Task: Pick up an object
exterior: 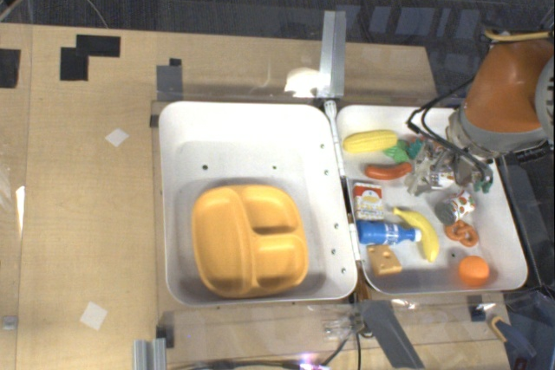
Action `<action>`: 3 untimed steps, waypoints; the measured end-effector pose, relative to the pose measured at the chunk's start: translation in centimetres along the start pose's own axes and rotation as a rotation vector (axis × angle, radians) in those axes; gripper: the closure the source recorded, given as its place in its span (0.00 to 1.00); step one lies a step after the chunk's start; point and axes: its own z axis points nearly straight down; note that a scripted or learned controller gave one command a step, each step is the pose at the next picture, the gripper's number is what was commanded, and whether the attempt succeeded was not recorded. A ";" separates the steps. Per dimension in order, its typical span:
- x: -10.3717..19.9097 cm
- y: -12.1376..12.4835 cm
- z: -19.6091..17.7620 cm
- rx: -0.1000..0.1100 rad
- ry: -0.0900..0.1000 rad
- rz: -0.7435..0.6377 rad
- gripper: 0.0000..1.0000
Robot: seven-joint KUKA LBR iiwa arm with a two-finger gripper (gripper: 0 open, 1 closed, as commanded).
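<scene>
End effector (440, 173) low in right bin (512, 269), upper right of frame, near hotdog (387, 172); finger state: cannot tell. Nothing visibly lifted; pick not yet done.

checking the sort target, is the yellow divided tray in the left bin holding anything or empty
Empty. The yellow plastic divided tray sits in the left white bin, and all of its visible compartments show bare yellow surface.
</scene>
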 end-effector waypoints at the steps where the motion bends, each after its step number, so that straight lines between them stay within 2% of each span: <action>1: -0.4 0.6 -0.5 -0.002 -0.010 -0.009 0.00; 2: -5.9 1.0 2.0 0.000 -0.018 0.030 0.00; 3: -2.4 2.9 -2.8 -0.002 -0.017 0.016 0.00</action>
